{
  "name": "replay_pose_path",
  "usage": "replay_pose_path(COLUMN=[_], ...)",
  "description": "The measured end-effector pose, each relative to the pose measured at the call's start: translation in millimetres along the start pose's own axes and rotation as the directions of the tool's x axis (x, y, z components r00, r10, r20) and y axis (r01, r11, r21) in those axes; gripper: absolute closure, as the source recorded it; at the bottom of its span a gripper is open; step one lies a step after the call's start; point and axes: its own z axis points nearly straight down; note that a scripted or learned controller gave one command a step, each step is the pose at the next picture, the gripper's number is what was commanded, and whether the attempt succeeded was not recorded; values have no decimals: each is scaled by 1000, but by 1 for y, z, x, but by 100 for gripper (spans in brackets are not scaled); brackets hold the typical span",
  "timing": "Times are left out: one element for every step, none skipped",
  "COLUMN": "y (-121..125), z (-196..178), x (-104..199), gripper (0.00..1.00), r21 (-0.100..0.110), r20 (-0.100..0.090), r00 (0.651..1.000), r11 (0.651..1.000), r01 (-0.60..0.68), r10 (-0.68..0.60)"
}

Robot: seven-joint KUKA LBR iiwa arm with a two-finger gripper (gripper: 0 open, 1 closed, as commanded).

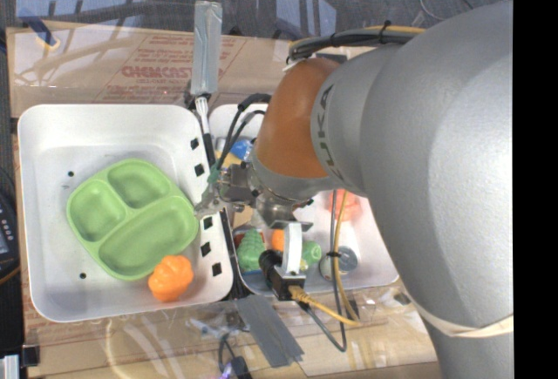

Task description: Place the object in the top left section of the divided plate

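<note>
The green divided plate (131, 219) lies in the left bin (52, 151), with two small sections on its upper side and one large section below. An orange pumpkin-like toy (170, 278) rests on the bin floor, touching the plate's lower right rim. My gripper (264, 233) hangs under the orange wrist band, low over the left part of the right bin (379, 268), just past the wall between the bins. Close beneath it lie a green toy (250, 252) and a small orange piece (277, 239). The wrist hides whatever is between the gripper's tips.
The right bin also holds a light green thing (311, 254), an orange-pink toy (347, 206), a blue piece (240, 148) and a round silver item (343, 260). The big grey arm covers most of that bin. Brown cardboard (131, 64) lies behind the bins.
</note>
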Motion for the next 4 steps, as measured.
replay_pose_path(y=[0, 0, 40, 40], z=[-9, -9, -1, -10], x=[1, 1, -6, -5], gripper=[100, 0, 0, 100], r21=[3, 4, 1, 6], r20=[0, 0, 1, 1], r00=[1000, 1000, 1000, 1000], r11=[1000, 1000, 1000, 1000], r01=[6, 7, -3, 5], r10=[-6, -7, 3, -5])
